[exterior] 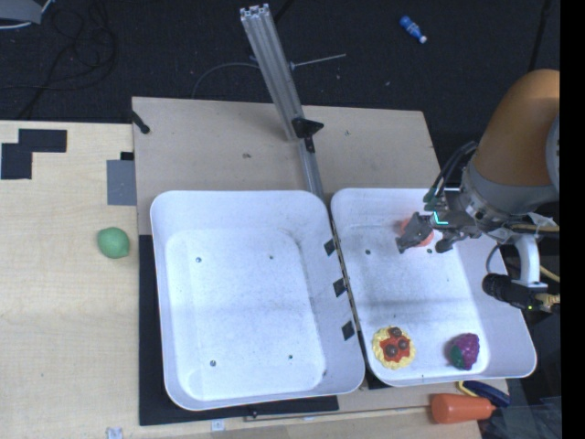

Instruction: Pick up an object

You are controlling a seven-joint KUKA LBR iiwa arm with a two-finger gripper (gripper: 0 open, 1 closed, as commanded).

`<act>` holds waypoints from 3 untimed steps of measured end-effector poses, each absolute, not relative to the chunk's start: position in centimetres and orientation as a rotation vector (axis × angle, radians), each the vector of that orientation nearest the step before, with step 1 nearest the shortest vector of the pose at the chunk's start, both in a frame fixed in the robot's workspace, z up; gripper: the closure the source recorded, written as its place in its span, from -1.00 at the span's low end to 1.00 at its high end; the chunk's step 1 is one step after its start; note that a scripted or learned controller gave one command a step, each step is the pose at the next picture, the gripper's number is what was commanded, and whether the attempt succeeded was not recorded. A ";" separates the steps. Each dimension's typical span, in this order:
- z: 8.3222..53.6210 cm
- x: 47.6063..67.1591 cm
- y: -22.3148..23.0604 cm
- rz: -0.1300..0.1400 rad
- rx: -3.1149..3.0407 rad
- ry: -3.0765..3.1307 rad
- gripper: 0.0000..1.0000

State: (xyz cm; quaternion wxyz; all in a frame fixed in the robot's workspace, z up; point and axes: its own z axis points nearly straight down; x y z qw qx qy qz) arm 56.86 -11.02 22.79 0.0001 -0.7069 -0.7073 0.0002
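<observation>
A green ball (114,242) sat on the wood bench, left of the bins. A small blue thing (413,29), maybe a bottle, lay far back on the dark floor. A metal bar (279,85) leaned there.

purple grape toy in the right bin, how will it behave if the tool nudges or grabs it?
The purple grape toy looks like a small, rounded, lumpy cluster, so it would probably rock or roll a little rather than slide. It seems light for its size, likely a toy. It lies close to the right bin's front rim, so a nudge might pin it against the wall.
</observation>
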 end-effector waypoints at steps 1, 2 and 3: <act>22.8 56.9 -11.0 0.001 -2.221 -2.222 -1.00; 16.5 56.6 -11.0 0.006 -2.218 -2.219 -1.00; 12.0 56.2 -10.3 0.004 -2.218 -2.220 -1.00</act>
